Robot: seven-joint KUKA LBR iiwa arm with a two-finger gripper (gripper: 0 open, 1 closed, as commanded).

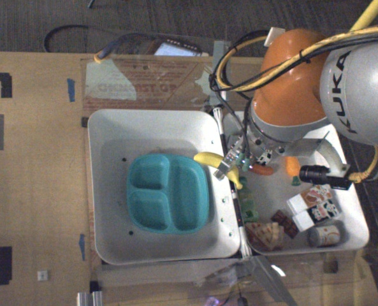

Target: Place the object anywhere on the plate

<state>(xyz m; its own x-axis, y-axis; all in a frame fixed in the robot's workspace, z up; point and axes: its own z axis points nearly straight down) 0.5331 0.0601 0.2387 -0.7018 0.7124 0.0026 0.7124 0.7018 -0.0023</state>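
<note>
Orange-banded arm's jaws grip the banana [215,164] beside the plate [169,193].

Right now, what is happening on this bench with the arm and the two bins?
The grey and orange arm reaches in over the bins, and its tool has a banana between its fingers, at the wall between the two bins. The banana hangs just past the right edge of the teal plate in the left bin. It is not yet set down. Other small items lie in the right bin.
</note>
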